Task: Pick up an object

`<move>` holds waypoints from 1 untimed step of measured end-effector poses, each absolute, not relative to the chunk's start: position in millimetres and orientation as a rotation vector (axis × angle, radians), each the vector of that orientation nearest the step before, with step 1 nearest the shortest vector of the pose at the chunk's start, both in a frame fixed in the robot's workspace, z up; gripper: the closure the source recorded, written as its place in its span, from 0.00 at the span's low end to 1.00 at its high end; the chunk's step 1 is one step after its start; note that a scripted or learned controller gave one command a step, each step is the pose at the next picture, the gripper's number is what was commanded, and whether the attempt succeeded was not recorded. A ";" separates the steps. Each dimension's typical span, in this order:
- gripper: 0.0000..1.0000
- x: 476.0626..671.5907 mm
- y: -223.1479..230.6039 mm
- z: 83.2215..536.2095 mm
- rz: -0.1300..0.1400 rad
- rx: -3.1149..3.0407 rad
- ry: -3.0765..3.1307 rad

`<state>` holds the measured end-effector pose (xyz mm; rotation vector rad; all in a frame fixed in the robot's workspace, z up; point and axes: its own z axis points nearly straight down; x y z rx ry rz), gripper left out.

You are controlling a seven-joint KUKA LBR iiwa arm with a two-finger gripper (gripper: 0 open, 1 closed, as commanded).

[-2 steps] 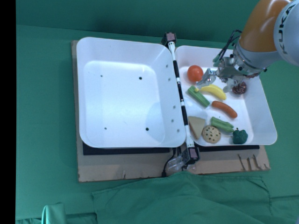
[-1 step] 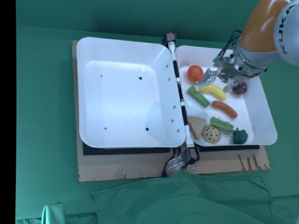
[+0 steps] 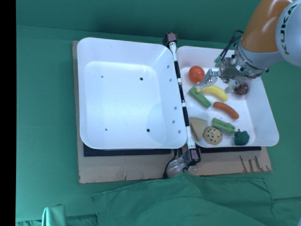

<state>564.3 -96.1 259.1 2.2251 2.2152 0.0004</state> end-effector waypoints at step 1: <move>0.00 564.3 -96.1 259.1 0.000 2.225 2.215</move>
